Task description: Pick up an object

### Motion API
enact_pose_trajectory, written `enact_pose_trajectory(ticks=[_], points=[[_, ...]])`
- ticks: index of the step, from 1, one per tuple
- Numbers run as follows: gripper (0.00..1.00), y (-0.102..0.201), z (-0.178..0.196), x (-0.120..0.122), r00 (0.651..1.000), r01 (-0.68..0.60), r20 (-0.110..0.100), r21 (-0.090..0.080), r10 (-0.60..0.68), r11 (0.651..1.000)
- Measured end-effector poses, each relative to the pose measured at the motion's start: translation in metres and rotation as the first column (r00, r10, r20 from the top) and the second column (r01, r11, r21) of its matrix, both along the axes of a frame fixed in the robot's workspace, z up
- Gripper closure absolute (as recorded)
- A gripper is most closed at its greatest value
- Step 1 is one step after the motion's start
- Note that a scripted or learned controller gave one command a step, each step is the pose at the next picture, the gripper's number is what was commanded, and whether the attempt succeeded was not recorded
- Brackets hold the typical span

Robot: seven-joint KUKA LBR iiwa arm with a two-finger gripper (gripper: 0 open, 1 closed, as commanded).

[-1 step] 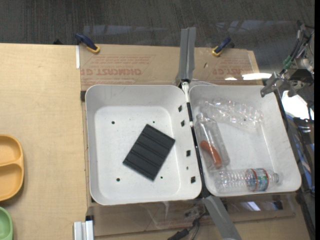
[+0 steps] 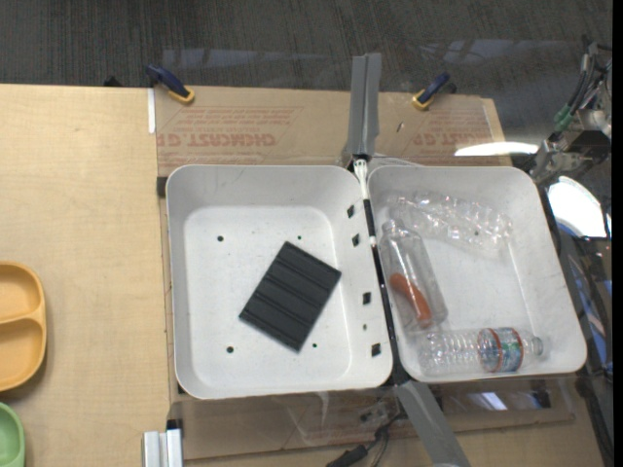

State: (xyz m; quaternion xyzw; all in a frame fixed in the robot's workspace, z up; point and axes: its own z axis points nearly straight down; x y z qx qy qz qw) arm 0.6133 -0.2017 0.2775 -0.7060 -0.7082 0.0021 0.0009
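A flat black ribbed rectangle (image 2: 290, 295) lies tilted in the middle of the left bin (image 2: 195, 222). The right bin (image 2: 531, 261) holds a crumpled clear plastic piece (image 2: 453, 220) at the back. A clear tube with an orange item inside (image 2: 413, 285) lies along its left side. A clear water bottle with a red and blue label (image 2: 482, 348) rests on its side near the front wall.
A cardboard sheet (image 2: 321, 129) lies behind the bins, held by two blue-and-orange clamps (image 2: 170, 84). A yellow divided tray (image 2: 18, 324) and a green dish (image 2: 8, 438) sit at the left bench edge. Cables and metal parts (image 2: 584, 115) crowd the right side.
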Motion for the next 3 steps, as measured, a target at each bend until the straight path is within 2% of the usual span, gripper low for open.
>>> enact_pose_trajectory(ticks=[1,2,3], points=[[0.00,0.000,0.000,0.000,1.000,0.000,0.000,0.000,0.000,1.000],[0.00,0.068,-0.108,0.005,0.986,-0.164,0.001,0.002,0.164,0.986],[0.00,0.046,-0.153,0.022,0.989,-0.143,0.025,-0.007,0.143,0.990]])
